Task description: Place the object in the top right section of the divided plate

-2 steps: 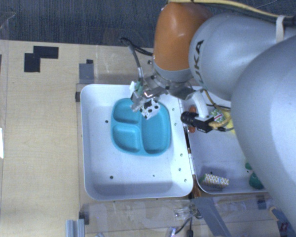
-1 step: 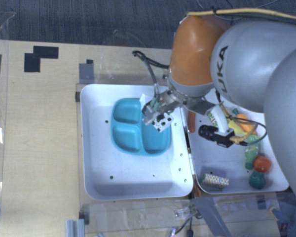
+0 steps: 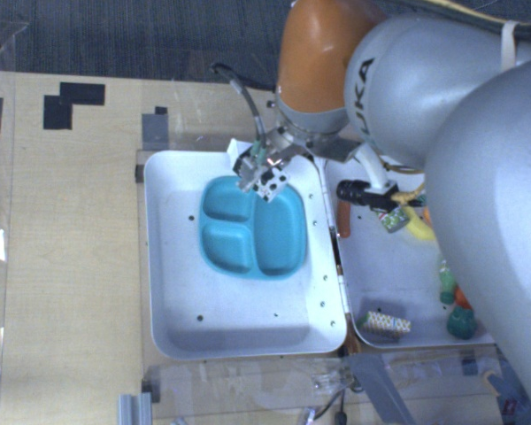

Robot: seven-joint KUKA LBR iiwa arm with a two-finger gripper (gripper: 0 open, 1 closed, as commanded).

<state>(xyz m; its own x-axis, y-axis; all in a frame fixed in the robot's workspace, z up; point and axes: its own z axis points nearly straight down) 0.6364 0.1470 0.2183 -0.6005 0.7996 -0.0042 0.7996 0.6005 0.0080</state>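
Hovering over the far edge of the blue divided plate (image 3: 252,227), the end effector (image 3: 264,181) hangs from the grey arm (image 3: 442,104) with its orange band (image 3: 319,51) above the wrist. A small object with a black-and-white pattern (image 3: 271,182) sits right at its tip, yet from this slanted camera view I cannot tell whether the end effector is clamped on it or merely standing above it, nor whether it is open or closed.

The plate lies in the left white bin (image 3: 173,264), with two smaller compartments on its left and one long compartment on its right. The patterned object appears above the plate's upper rim, roughly where the upper-left compartment meets the long right one.

Judging from this, the step in hand is the placing itself. To do it well, the tip should be shifted a little toward the right so the object sits squarely over the upper part of the right-hand compartment, clear of the dividing ridge and the rim. Then lower it close to the plate floor before letting go, since a drop from height could bounce the piece onto the ridge or out into the bin.

The right white bin (image 3: 372,273) holds other items: a yellow piece (image 3: 418,228), a green one (image 3: 461,324) and a dotted block (image 3: 388,323), all well apart from the plate.
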